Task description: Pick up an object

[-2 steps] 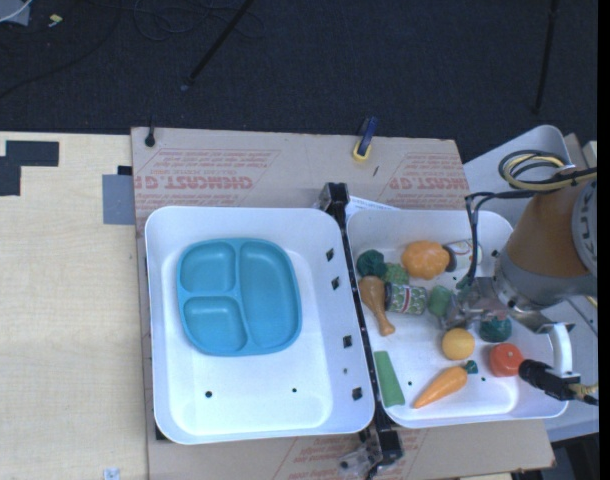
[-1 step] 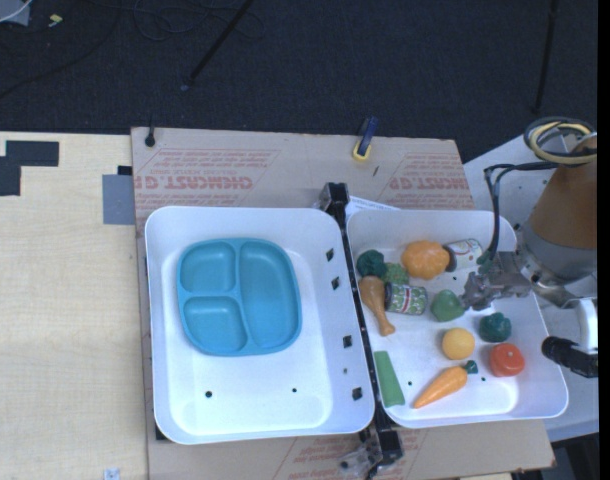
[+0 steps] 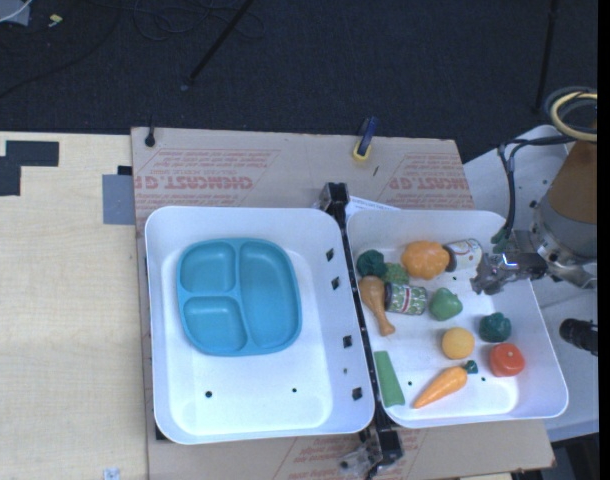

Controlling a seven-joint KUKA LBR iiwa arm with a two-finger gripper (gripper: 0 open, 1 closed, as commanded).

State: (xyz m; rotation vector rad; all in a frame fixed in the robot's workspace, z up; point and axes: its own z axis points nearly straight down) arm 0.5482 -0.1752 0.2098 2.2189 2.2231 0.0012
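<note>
Hand (image 3: 488,276) hovered over right bin (image 3: 545,393), upper right part; can't tell its state. Nothing seen in its grip. Just left of it: small can (image 3: 463,254), orange bread roll (image 3: 426,259). Below: green pepper (image 3: 446,305), lemon (image 3: 458,343), tomato (image 3: 506,359), carrot (image 3: 441,386). Blue divided plate (image 3: 238,297) sat in left bin (image 3: 170,388).

Even, diffuse overhead light fills the scene, so the two white bins (image 3: 250,418) look bright and nearly washed out, while the dark floor (image 3: 285,48) at the top stays dim and swallows detail. Shadows are soft and short, hugging the toy foods and the blue divided plate (image 3: 238,296). The picture is slightly soft and grainy, and small items blur at their edges.
</note>
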